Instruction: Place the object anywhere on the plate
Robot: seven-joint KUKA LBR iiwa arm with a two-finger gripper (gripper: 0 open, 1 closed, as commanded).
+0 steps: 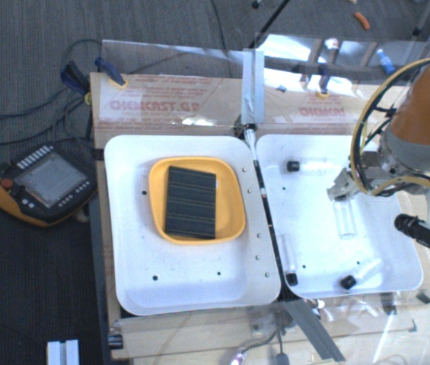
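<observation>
1. Where your arm enters at the right bin's [397, 280] right edge, the gripper [342, 190] hangs over bare white plastic; whether it is spread or closed, you cannot tell.
2. Just below it lies a clear tube [345, 220].
3. Centred in the left bin [123, 272], the ribbed dark rectangular block [191, 201] already lies flat on the rounded-square yellow plate [232, 215].

Two bins [131, 280], one plate [232, 223], one block [191, 202]
</observation>
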